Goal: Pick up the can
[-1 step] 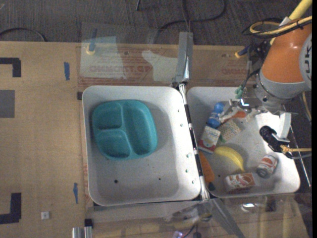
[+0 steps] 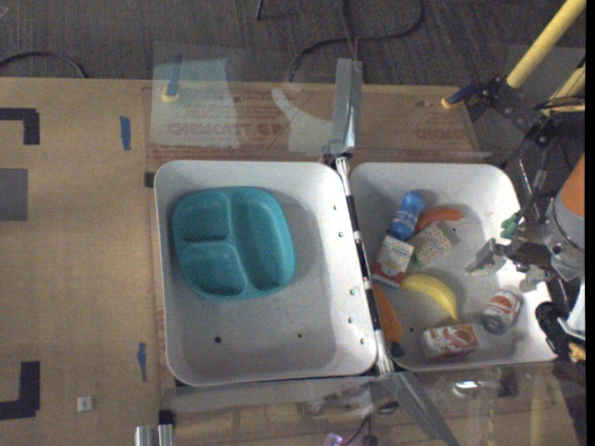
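Can point(image 2: 502, 310): small, lying on its side in the right bin point(image 2: 483, 186), silver body with a red band, one round end facing up-left toward the camera. It rests near the bin's right wall, toward the front right corner. Nothing touches it that I can resolve; a short gap separates it from the red-and-white carton point(image 2: 450, 340) lying to its front-left.

Gripper point(image 2: 507, 254): above the right side of the right bin, just behind the can. Arm point(image 2: 569, 221) enters from the right edge, orange band visible. Cannot tell whether the fingers are apart or together; metal parts blur together against the white bin. Nothing visibly held.

Room around the can: open white floor to its left, between it and the banana point(image 2: 434, 293). To the right the bin wall is close; to the front the front wall is near. Least clutter is directly above and to the left.

Other contents of the right bin, all left of the can: blue-capped bottle point(image 2: 406, 214) upright-ish near the back, orange-red object point(image 2: 439, 216) beside it, a pale packet point(image 2: 432, 242), a white and red carton point(image 2: 394, 260), a carrot point(image 2: 389, 316) along the left wall.

Left bin point(image 2: 316, 179): teal divided plate point(image 2: 232, 242) in the back-left part, bare floor at front and right
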{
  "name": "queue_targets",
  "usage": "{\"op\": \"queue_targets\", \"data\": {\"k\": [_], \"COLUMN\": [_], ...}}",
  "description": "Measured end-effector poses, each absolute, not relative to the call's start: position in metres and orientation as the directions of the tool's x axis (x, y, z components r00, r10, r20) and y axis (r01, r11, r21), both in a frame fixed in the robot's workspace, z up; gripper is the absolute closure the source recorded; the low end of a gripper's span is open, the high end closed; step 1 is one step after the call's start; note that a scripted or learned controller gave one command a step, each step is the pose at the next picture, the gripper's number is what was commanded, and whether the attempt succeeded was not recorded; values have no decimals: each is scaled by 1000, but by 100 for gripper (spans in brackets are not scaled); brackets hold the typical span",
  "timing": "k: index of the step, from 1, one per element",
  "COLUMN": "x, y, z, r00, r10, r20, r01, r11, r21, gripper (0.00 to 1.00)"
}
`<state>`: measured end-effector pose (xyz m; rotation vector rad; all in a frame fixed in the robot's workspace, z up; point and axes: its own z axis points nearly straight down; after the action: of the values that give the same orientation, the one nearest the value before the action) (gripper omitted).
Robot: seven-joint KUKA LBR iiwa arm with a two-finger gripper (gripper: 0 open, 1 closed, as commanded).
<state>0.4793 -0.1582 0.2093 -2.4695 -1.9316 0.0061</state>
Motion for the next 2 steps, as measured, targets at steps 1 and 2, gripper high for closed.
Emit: {"op": "queue_targets", "data": {"k": [1,2], "x": [486,483], "y": [-198,-206], "z": [132,93], "r00": [271,302], "r10": [963,953], "r20": [-1,6], "r01": [963,953], "r11": [-271,-302], "r21": [8,-4], "gripper": [0,0]}}
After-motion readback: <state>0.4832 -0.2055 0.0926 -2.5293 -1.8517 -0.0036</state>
